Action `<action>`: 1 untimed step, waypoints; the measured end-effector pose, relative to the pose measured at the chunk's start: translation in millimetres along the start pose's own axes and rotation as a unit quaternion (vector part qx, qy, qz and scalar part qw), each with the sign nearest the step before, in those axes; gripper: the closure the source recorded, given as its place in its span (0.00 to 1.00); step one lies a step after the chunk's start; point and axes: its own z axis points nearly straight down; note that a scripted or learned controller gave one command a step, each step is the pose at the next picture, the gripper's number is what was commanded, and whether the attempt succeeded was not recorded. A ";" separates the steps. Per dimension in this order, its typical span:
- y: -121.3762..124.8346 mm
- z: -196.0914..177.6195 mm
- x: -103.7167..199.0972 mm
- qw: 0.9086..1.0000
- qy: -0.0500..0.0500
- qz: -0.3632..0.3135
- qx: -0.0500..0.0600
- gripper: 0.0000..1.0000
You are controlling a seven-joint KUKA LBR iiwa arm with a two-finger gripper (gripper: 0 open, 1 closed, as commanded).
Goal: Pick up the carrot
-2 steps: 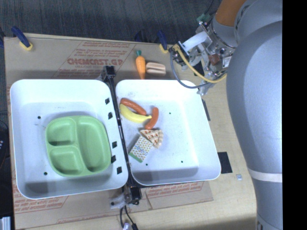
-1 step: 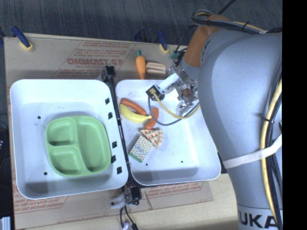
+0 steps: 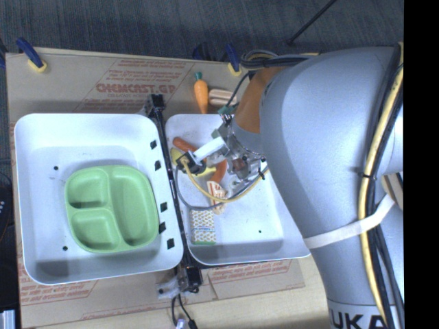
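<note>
A: Item 1, far left?

B: Left bin (image 3: pixel 27 184), white, shallow, on the cardboard-covered desk (image 3: pixel 123 81). It holds one green plate (image 3: pixel 110 208) with three compartments, lying flat at the middle of the bin. A blue clamp (image 3: pixel 31 53) sits on the desk's far left corner.

A: Item 2?

B: Right bin (image 3: pixel 274 242), white, set edge to edge with the left one. Near its left wall lies a reddish sausage (image 3: pixel 182 144), with a small yellow piece (image 3: pixel 180 160) just below it. A thin yellow cable (image 3: pixel 206 196) loops over the floor of the bin. A patterned packet (image 3: pixel 204 226) lies flat toward the near left corner.

A: Item 3, the carrot?

B: Carrot (image 3: pixel 200 96), orange with a green top, lying outside both bins on the desk, just beyond the right bin's far rim. The green end points away from the bin. A pale roll-shaped piece (image 3: pixel 221 96) lies just beside it on the right. Nothing grips the carrot.

A: Item 4, the arm?

B: Arm (image 3: pixel 329 136), grey, large in the view, entering from the right with its orange band (image 3: pixel 250 105) over the right bin's far edge. The jaws are down inside the right bin, among the clutter near the sausage, well apart from the carrot.

A: State of the jaws?

B: Cannot tell whether spread or pressed together; wrist parts and cable crowd them.
</note>
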 end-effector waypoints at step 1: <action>1.5 -78.8 27.4 1.000 0.000 0.016 0.001 0.00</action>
